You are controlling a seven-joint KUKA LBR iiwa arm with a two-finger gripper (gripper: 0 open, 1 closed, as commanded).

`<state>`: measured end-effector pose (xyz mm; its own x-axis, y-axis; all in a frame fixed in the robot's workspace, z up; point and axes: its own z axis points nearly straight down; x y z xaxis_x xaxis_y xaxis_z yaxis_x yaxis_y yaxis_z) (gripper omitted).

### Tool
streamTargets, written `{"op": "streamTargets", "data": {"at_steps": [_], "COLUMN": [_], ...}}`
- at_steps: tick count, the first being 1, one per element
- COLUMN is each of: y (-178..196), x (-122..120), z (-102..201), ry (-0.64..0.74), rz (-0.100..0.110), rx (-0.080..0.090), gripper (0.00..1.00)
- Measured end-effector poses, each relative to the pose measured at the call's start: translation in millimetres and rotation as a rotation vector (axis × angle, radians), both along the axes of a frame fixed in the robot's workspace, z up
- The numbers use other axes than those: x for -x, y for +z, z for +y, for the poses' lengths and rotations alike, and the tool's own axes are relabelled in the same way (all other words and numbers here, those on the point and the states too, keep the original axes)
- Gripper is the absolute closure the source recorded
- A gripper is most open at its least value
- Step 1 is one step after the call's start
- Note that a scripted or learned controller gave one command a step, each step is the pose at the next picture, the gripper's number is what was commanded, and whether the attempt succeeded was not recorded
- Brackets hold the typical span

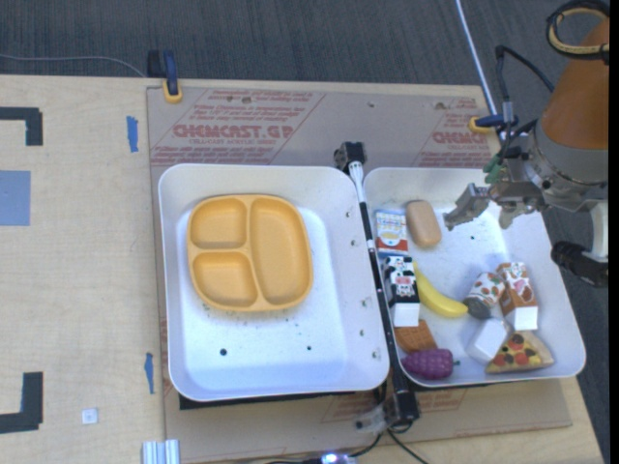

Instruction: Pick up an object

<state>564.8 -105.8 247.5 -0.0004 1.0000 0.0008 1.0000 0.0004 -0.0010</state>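
My gripper (486,209) hangs over the back part of the right bin (571,341), its two fingers spread apart and nothing between them, so it is open. Just left of it lies a tan bread roll (423,222). Nearer the front of this bin lie a yellow banana (437,298), a brown and white cake piece (503,286), a pizza slice (519,353), a white cube (486,339) and purple grapes (428,362). Along the bin's left wall sit a small printed carton (390,228), a cow-print box (399,278) and an orange cracker (416,336).
The left bin (193,356) holds a yellow divided plate (250,251). A black divider strip (372,249) runs between the bins. The arm's orange band (578,104) and cables rise at the right. Both bins rest on a cardboard sheet (290,124).
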Motion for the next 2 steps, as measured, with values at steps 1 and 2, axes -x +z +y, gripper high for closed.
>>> {"op": "streamTargets", "data": {"at_steps": [1, 2], "y": [-63, -151], "x": [-48, -64], "z": [40, -1], "ry": [0.000, -0.001], "rz": [-0.001, -0.007], "rx": [0.001, 0.002], "gripper": [0.00, 0.00]}}
